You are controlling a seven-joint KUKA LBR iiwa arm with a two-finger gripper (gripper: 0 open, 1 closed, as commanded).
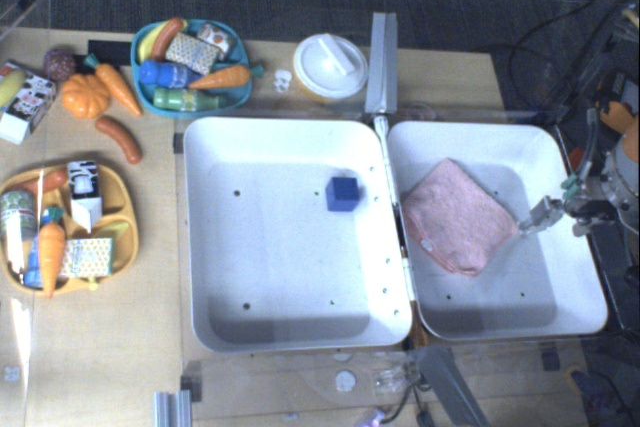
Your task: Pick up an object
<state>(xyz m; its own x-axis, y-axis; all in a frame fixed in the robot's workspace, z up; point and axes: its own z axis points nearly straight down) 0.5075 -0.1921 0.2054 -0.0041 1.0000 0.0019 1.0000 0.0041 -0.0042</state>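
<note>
Blue bowl [240, 98] and yellow tray [125, 215] of toy food – left bench, white lid [331, 63] behind bins

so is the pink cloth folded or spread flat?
Folded. The pink cloth lies as a compact, bunched pad with a doubled edge at its lower corner, in the right bin.

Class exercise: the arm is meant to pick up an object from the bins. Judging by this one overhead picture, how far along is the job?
Early stage. Done: the gripper has reached the right bin, beside the pink cloth. In hand: nothing visible between its fingers; the cloth lies flat. Left: grasp and lift. The blue cube sits untouched in the left bin.
</note>
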